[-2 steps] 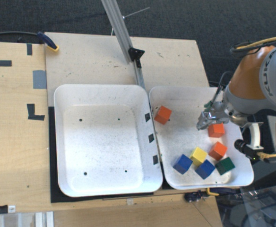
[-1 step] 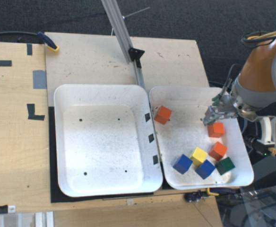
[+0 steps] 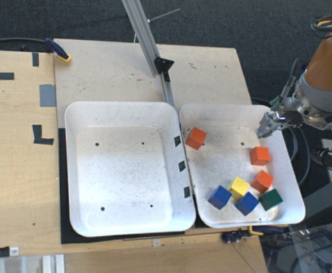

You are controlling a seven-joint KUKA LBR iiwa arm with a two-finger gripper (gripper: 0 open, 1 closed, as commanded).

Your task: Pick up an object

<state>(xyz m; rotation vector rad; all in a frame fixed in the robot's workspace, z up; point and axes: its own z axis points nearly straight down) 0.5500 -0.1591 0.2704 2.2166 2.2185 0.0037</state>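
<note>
The right bin [image 3: 223, 115] holds several small cubes. An orange cube [image 3: 196, 137] sits alone near its upper left. Another orange cube [image 3: 260, 156] lies by the right wall, and a third orange cube [image 3: 262, 181] lies below it. At the bin's front sit a yellow cube [image 3: 239, 186], two blue cubes [image 3: 219, 197] [image 3: 246, 203] and a green cube [image 3: 271, 199]. My gripper [image 3: 266, 127] hangs over the bin's upper right corner, above and just right of the second orange cube, with nothing seen between its fingers.
The left bin [image 3: 75, 152] lies beside the right one. A slanted metal pole [image 3: 143, 30] with a black clamp [image 3: 163, 66] rises behind the bins. A blue and yellow clamp [image 3: 58, 50] rests on the bench's far left.
</note>
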